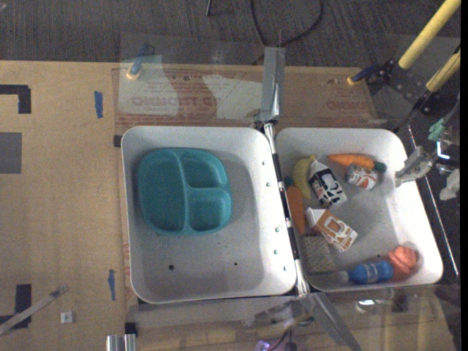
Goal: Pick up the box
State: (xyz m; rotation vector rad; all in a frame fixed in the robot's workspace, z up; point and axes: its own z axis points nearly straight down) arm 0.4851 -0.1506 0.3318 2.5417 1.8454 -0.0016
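Observation:
The box [334,229], a small orange and white carton, lies on its side near the middle of the right bin [424,218]. A black and white carton [326,183] lies just above it, beside a yellow banana [302,170]. My gripper [412,167] hangs at the right bin's upper right rim, well to the right of the box and apart from it. Nothing shows in its grasp. Most of the arm is cut off at the right edge of the camera view.
The right bin also holds a carrot [351,161], a small can [362,177], an orange piece [295,208], a blue bottle [371,273] and a red ball [403,259]. A teal divided plate [184,190] lies in the left bin [219,269].

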